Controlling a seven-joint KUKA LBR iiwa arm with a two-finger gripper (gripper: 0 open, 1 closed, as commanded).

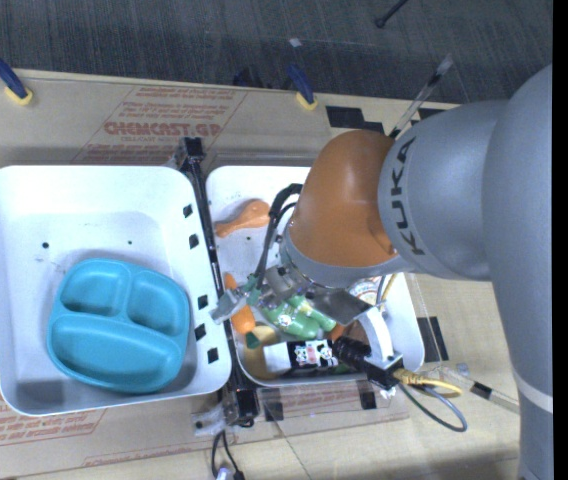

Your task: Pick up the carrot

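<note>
Camera view: carrot [243, 319] — short, orange, long axis roughly upright in frame (partly hidden) — lies in right bin [249, 180] beneath pincer [264, 293]; pincer opening cannot be determined.

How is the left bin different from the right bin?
The left bin holds one big blue tray with lots of bare white floor around it; the right bin is crowded with small things, like an orange piece and a green bottle. The arm reaches down over the right bin, while the left bin sits in open view. Both are shallow, white and side by side.
</note>
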